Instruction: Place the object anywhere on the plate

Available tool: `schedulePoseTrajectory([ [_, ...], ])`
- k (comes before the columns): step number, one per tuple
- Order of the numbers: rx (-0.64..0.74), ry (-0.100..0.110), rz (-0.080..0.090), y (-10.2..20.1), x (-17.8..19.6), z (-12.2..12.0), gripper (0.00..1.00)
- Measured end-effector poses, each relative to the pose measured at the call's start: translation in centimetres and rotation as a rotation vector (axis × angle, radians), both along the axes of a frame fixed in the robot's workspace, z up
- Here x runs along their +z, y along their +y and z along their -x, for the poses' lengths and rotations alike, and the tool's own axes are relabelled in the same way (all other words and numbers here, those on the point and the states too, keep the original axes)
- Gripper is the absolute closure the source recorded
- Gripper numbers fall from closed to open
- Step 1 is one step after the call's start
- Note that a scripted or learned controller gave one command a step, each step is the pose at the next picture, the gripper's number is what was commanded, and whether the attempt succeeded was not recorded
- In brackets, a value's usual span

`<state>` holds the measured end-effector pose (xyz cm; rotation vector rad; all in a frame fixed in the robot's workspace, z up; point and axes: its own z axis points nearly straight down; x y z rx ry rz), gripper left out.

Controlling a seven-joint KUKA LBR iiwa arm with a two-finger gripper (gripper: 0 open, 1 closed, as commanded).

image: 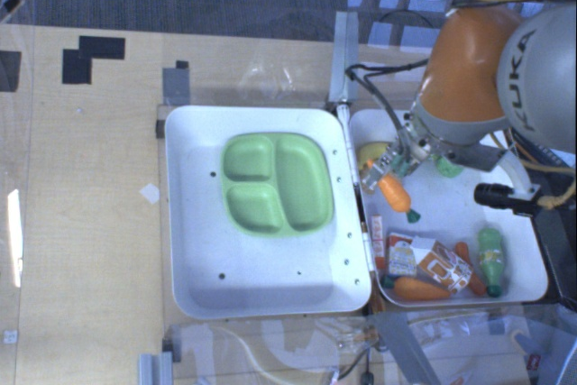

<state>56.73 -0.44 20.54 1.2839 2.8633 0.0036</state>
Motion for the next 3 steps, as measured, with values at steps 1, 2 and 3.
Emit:
schedulePoseTrajectory([
  [1,-0.057,0.003,0.000,7.6,2.3,-6.0,1.00],
  [2,-0.057,0.001,0.000,7.6,2.3,-6.0,0.00],
  [3,-0.055,-0.002,0.000,8.2,7.2,-9.4,0.00],
])
